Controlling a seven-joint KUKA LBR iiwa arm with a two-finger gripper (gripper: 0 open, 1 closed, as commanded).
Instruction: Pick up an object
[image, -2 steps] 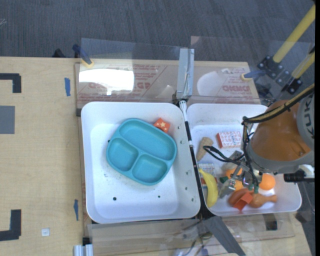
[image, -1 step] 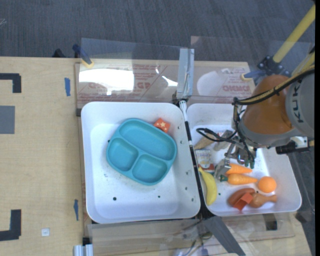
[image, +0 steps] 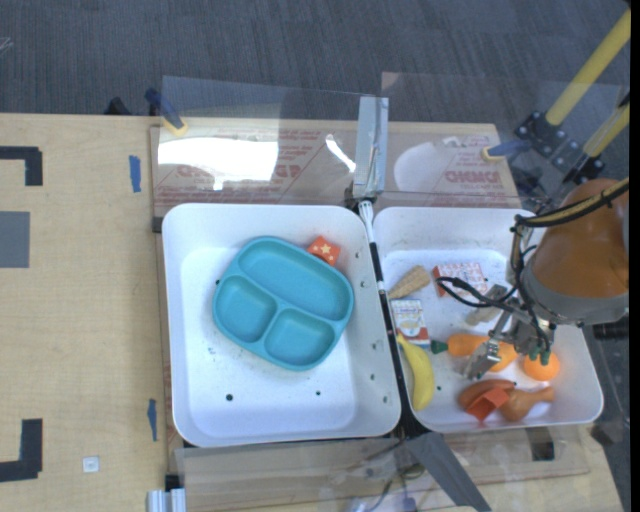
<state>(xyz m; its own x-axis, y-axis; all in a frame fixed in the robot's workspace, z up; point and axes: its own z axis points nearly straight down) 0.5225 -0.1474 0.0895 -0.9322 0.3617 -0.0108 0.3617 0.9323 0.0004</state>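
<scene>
The right bin (image: 585, 400) holds several toy foods. A yellow banana (image: 420, 372) lies along its left wall. Beside it are an orange carrot-like piece (image: 466, 346), a round orange fruit (image: 541, 366), a red piece (image: 480, 398) and a tan piece (image: 527, 401). My gripper (image: 503, 345) hangs low over the middle of this pile, right at the carrot-like piece's right end and just left of the orange fruit. The wrist and black cables hide what lies straight under it. I see nothing clearly held.
The left bin (image: 200, 400) carries a blue divided plate (image: 285, 302) and a small red block with a star (image: 323, 249) at the plate's far edge. A tan wedge (image: 407, 283) and two printed packets (image: 410, 318) (image: 460, 272) lie in the right bin's far-left part.
</scene>
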